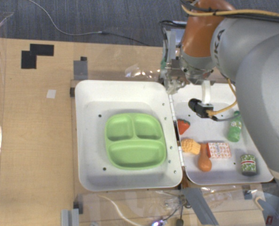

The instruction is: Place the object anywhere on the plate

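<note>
Gripper: gripper hangs over the far rim where the two bins meet; from where I stand the tip is a blur and I cannot tell its state, nor see anything in it.
Arm: arm, grey with an orange band, comes in from the right and covers the right bin's far corner.
Left bin: left bin holds one green plate with three compartments, two small at the far side and one long at the near side; nothing lies on it.
Right bin: right bin holds six loose things. A red piece lies by the left wall, a yellow piece just below it, an orange pear shape beside that, touching a red-and-white box. A green bottle stands near the arm, and a small can sits near the right front corner.
Count: two bins, one plate, six objects, all in the right bin and apart from the plate.
Also: a black fitting with a yellow cable sits over the right bin.
</note>
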Tool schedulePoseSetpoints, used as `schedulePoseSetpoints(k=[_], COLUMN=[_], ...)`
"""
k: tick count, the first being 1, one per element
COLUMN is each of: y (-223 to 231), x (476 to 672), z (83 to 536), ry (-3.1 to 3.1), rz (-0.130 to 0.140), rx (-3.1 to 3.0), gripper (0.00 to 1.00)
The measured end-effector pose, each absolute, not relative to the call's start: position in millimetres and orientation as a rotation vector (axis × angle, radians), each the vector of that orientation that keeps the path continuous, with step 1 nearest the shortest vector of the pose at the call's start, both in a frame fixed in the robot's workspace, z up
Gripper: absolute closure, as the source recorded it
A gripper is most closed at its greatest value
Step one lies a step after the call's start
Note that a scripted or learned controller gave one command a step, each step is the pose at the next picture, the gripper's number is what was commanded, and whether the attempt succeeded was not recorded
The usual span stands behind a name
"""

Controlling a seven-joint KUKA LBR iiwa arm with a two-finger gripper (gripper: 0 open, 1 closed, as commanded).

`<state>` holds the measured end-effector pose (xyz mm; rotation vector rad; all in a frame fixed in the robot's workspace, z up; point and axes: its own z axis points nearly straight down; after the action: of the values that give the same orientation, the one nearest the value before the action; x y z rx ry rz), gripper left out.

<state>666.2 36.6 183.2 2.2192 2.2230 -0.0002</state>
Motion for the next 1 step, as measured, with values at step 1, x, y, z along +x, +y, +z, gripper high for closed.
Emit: schedulePoseSetpoints(k=[1], y=[92.7], x=[669.7], z=[184.6], ry=[2.226], rz=[0.003], rx=[2.216], gripper=[1.00])
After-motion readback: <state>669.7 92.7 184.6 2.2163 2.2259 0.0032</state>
